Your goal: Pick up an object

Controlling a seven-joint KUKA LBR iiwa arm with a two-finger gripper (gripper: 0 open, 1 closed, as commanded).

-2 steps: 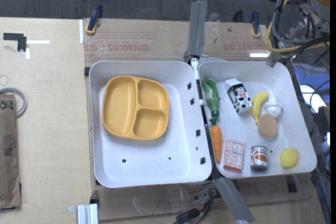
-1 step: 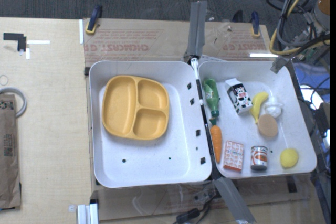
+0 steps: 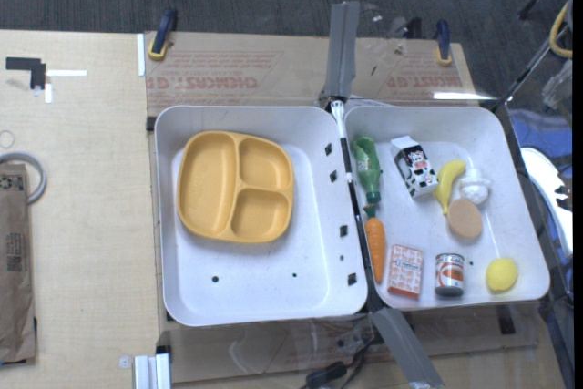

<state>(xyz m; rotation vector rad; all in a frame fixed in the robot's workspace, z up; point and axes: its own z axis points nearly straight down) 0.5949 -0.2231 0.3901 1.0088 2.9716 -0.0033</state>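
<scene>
Crowded right bin (image 3: 496,134); roomier left bin (image 3: 264,287)

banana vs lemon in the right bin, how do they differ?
Shape: the banana is long and curved, the lemon is short and rounded.
Place: the banana lies mid-bin between the milk carton and a white object; the lemon sits near the bin's front right corner, right of the small can.
Contact: the banana looks to touch the tan disc at its lower end; the lemon lies apart from its neighbours.
Shared: both are yellow and lie in the right bin.

Yellow plate (image 3: 235,187), orange carrot (image 3: 374,248), green bottle (image 3: 367,167)
</scene>
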